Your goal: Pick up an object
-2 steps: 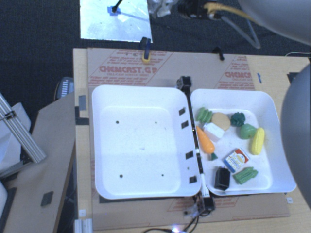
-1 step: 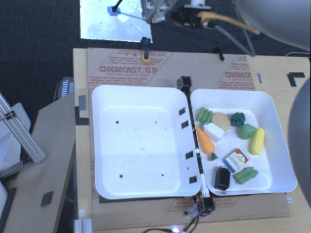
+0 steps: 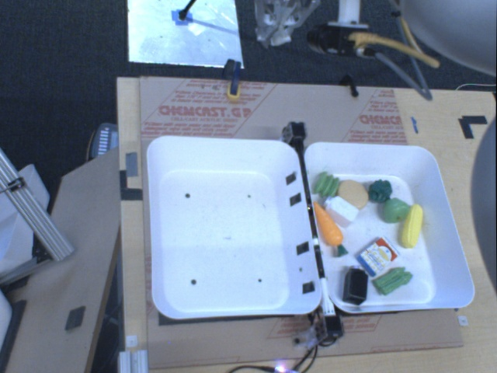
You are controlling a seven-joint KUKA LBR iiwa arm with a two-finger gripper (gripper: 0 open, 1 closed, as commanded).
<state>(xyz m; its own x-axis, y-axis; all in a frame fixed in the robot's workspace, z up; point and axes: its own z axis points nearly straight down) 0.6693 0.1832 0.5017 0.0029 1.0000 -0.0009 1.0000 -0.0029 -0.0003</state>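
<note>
Looking down at the bench, you see two white bins side by side in the middle of the frame. Your left bin [image 3: 225, 224] sits beside the right bin [image 3: 443, 208], which holds all the toys. Count them: one orange carrot [image 3: 328, 225], one yellow corn [image 3: 411, 225], one white block [image 3: 341, 209], one tan round piece [image 3: 352, 193], one small box [image 3: 377, 256] with blue and red on it, one black block [image 3: 355, 285], and four green toys, at the upper left, upper right, middle right and bottom of the pile. They lie close together, many touching, so each has a neighbor crowding it. A black clip strip [image 3: 309, 220] runs between the bins. The gripper [image 3: 281, 14] hangs at the top of the frame, well apart from the toys, and you cannot tell how it is set.
</note>
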